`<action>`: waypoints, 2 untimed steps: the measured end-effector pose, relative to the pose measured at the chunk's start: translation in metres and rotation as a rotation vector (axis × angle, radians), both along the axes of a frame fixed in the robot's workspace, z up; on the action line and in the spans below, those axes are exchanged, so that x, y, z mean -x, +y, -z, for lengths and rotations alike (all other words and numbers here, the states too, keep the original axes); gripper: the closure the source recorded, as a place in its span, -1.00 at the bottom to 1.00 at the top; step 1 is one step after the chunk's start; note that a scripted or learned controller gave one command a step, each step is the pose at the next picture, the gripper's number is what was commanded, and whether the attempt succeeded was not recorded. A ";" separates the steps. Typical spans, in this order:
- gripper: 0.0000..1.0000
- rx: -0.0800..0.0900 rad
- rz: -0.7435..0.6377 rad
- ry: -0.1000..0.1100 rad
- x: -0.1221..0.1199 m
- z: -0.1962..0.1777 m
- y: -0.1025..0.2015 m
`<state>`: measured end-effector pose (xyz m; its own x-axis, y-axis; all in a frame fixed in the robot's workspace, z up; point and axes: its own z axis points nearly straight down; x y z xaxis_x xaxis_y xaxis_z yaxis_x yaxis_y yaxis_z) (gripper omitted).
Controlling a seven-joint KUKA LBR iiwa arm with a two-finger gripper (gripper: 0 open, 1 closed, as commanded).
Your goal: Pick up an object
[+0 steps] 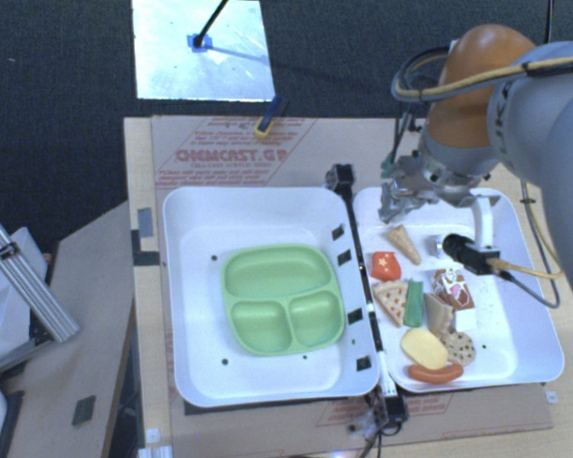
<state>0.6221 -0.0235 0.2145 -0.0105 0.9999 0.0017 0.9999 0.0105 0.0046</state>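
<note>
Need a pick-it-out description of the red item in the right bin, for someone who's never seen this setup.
Start at the right bin, the one crowded with toy food. Along its left wall, beside the black divider, sits a small red block. It's the only solid bright-red piece, below the tan cone and above the pizza wedge.

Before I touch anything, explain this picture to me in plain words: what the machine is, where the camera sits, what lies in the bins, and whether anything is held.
The machine is a robot arm, grey with an orange band, reaching in from the right. At its tip is a two-finger gripper, hanging over the far end of the right bin. The one camera is fixed above the bench and looks down at a slant.

The left bin holds a green divided plate. The right bin holds toy food: a cone, a red piece, a pizza slice, a cookie, a yellow piece and a sausage, among others.

I see nothing between the gripper's tips, so nothing is held as far as this shows.
</note>
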 end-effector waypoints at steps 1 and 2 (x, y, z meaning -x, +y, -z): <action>1.00 0.000 0.000 -0.001 -0.024 -0.018 0.050; 1.00 0.002 0.004 0.001 -0.035 -0.001 0.075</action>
